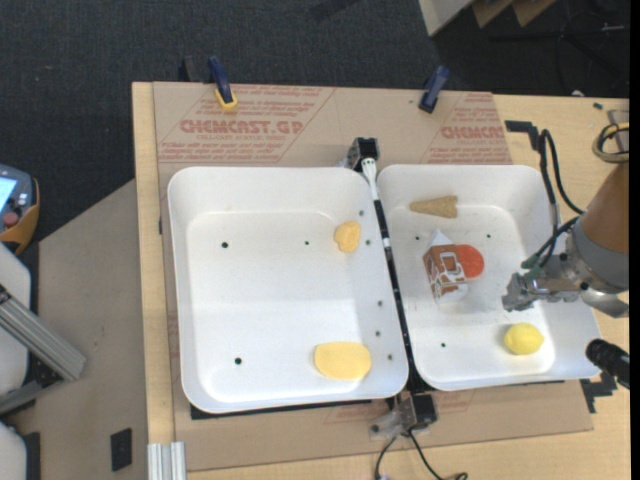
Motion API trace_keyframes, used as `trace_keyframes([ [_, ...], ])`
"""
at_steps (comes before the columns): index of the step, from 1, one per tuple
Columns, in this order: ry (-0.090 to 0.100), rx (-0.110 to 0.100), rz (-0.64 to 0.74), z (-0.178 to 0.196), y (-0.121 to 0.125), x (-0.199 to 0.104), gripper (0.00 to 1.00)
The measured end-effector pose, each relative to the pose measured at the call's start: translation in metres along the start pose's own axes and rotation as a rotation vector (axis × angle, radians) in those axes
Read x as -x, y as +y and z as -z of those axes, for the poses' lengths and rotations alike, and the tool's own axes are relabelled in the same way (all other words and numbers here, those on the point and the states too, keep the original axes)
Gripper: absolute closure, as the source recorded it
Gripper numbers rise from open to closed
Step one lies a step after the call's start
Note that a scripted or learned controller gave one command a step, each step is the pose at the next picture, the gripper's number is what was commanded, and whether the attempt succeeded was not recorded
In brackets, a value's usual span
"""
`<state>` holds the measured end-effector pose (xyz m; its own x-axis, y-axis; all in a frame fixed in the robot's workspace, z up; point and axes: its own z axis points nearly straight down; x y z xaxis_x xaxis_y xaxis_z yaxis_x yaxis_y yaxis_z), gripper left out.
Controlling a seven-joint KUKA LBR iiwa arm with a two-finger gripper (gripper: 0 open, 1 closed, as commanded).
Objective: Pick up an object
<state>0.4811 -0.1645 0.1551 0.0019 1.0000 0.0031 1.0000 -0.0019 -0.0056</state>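
The right bin (500, 183) holds a tan wedge (434, 206) near its far wall. At its middle lies a clear packet with red and orange contents (450, 268), and a yellow ball (523, 339) rests near its front right corner. The left bin (200, 298) holds a small orange-yellow lump (347, 236) by its right wall and a flat yellow oval (342, 360) at the front. My gripper (523, 294) hangs low over the right side of the right bin. It is just behind the yellow ball and to the right of the packet.
The arm (610, 238) comes in over the right bin's right rim, with black cables (548, 168) looping behind it. Two blue clamps (222, 83) (433, 88) hold the cardboard base at the back. A black divider bar (385, 268) runs between the bins.
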Motion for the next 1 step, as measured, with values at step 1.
trace_keyframes([
  [1, -0.012, 0.026, 0.002, 0.2042, -0.0013, 0.0265, 1.00],
])
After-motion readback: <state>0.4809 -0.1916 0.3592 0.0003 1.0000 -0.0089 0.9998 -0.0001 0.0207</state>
